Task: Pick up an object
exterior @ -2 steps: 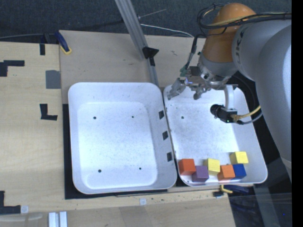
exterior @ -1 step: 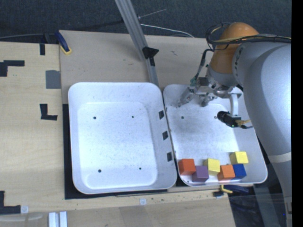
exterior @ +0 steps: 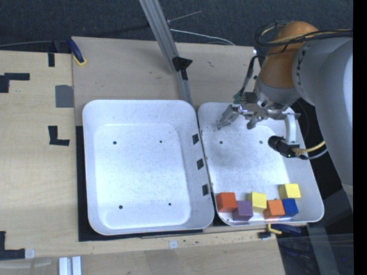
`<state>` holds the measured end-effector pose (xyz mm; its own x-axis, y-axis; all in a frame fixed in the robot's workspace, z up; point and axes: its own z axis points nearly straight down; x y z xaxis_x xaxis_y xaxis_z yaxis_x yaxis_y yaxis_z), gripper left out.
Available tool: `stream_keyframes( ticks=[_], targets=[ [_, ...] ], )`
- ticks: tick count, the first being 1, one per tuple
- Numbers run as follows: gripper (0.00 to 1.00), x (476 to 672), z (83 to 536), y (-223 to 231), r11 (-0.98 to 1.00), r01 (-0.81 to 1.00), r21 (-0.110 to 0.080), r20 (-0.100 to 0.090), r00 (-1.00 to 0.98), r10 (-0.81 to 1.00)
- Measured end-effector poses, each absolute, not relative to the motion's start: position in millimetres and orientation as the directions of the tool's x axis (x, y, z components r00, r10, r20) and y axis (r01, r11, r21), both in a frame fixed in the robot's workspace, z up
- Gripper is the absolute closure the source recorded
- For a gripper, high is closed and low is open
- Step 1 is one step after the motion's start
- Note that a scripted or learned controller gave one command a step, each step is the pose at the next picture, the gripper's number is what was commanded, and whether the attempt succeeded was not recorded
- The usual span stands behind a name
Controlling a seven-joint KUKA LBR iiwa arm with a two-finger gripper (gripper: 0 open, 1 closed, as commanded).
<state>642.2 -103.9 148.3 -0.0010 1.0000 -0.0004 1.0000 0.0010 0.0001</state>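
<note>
End effector (exterior: 236, 118) hung over the far end of the right bin (exterior: 252, 153), fingers spread, nothing between them. Targets sat well apart from it, all clustered against that bin's near wall: orange cube (exterior: 226, 200) at the left of the row, purple cube (exterior: 245, 209) just beside it, yellow cube (exterior: 258, 200) next, then a second orange cube (exterior: 274, 208) touching a blue cube (exterior: 289, 207), with another yellow cube (exterior: 290, 191) behind them. They looked like small rigid blocks: likely light, stiff, not fragile, flat faces probably a bit slick. Best hold judged to be across two opposite flat faces. Left orange cube looked the most open on its sides; the others crowded neighbours or the wall. Left bin (exterior: 137, 165) held none.
</note>
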Motion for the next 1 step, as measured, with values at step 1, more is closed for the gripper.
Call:
stream_keyframes(
  ticks=[1],
  targets=[
    [0.0,610.5,214.4,-69.0,0.005,1.0,0.004,0.001,-0.005,1.0]
  ],
)
